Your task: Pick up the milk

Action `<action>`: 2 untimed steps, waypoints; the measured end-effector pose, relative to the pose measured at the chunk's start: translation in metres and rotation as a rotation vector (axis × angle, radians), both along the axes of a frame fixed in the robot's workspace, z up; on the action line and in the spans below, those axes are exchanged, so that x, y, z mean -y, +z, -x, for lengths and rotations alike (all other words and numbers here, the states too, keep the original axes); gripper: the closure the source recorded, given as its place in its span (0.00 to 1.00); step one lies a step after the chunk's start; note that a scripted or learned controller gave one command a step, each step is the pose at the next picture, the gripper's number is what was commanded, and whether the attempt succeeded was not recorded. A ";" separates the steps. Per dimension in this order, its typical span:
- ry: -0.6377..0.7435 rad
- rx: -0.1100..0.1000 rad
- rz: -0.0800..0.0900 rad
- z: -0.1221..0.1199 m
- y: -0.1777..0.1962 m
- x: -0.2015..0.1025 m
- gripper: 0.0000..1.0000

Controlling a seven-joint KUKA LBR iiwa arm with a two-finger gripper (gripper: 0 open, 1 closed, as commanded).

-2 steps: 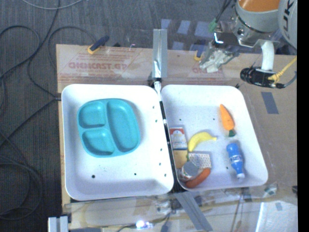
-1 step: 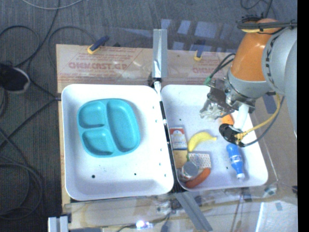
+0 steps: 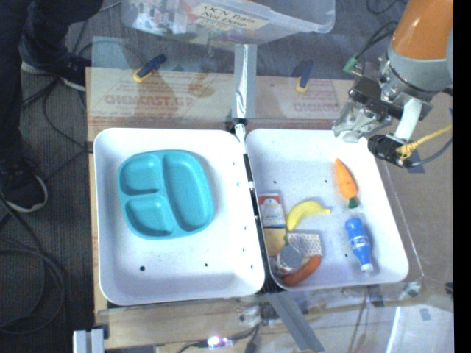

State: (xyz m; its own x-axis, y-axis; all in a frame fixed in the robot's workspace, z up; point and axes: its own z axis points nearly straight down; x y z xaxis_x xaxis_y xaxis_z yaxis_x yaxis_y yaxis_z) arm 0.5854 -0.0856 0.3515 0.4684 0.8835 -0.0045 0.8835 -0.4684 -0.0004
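I logged the gripper (image 3: 352, 127) poised above the right bin's (image 3: 390, 197) far rim, fingers slightly parted and carrying nothing, while the milk (image 3: 271, 211) lay against that bin's left wall, just beside the banana (image 3: 306, 212).

Tool (image 3: 352, 126) above right bin (image 3: 383, 190) far rim; milk (image 3: 271, 210) beside banana (image 3: 306, 212).

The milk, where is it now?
In the camera view, the milk lies in the right bin, against that bin's left wall, just left of the banana.
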 end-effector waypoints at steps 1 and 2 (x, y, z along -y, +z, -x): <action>-0.444 0.001 0.001 0.001 0.082 0.007 1.00; -0.461 -0.002 0.000 0.036 -0.019 0.038 1.00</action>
